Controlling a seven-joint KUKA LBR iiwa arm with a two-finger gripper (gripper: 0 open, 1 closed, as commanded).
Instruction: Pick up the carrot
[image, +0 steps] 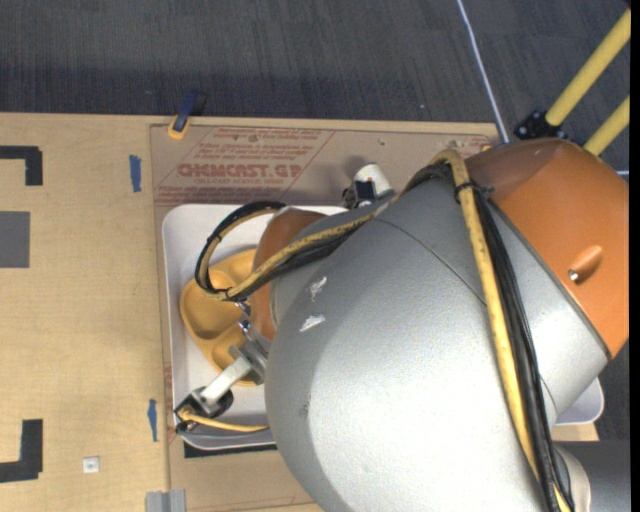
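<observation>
**Robot arm bent low over the left bin, gripper mostly hidden**

The gripper (238, 345) is down inside the left white bin (172, 290), close to the bin's left wall. The arm's own bulk covers nearly all of it, so I cannot tell whether it is wide, narrow or holding anything. Just beside it, to its left and on its far side, a yellow-orange shape (212, 312) lies on the bin floor, partly under the wrist. Where it shows, it is broad and rounded. It may be the carrot, but too much is hidden to be sure, or to say whether the gripper touches it.

The grey arm (400, 370) looms over the middle and right of the scene, reaching in from the right and rising from the near edge. Its orange band (560, 240) sits at the far right. Yellow and black cables (485, 260) run along the top of the arm and loop out over the far left part of the bin.

A rounded corner of the right bin (592, 408) peeks out from under the arm at the right. The bins rest on a sheet of brown cardboard (240, 160) with red printing along its far side. The cardboard lies on a pale wooden bench (80, 300) marked with black tape (25, 165) at the left and short blue tape strips (135, 172). Beyond the bench is dark floor (250, 50), with two yellow bars (595, 65) slanting at the far right.
</observation>
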